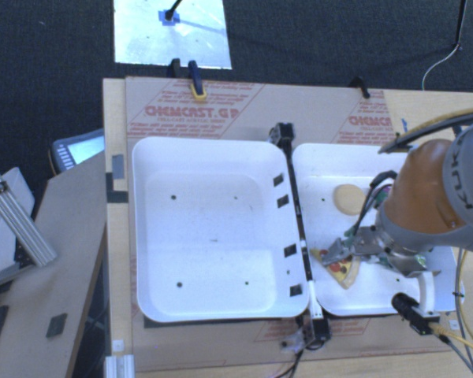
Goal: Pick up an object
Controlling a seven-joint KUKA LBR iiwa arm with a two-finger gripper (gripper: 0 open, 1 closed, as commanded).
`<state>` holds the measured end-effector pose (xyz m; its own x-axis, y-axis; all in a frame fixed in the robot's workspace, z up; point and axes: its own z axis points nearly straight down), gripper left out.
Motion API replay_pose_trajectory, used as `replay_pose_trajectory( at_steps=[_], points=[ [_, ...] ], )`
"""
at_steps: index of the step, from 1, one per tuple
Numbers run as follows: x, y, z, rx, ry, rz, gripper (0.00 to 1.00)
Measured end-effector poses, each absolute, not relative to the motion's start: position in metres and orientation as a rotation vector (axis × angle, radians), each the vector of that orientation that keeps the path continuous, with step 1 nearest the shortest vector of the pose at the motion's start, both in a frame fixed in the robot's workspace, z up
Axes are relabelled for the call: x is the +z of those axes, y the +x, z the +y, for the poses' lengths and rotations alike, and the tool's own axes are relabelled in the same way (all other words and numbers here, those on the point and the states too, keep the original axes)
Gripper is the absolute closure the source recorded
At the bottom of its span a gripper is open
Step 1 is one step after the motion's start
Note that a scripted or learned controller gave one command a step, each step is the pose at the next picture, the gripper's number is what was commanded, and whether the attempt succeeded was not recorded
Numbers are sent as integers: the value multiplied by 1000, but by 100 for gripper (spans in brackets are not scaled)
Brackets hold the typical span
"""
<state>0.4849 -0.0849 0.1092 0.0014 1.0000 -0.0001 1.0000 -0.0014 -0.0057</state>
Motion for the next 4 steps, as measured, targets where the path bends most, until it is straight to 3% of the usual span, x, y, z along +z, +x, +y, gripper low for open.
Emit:
replay_pose_trajectory(
  at_steps=[1, 2, 3, 4],
  points=[
    [124, 487, -84, -3, -2221, -2224, 100],
    [188, 563, 10, -17, -2210, -2242, 100],
    [320, 553, 32, -21, -2218, -2238, 100],
    [465, 516, 112, -29, -2212, -2242, 100]
  ],
)
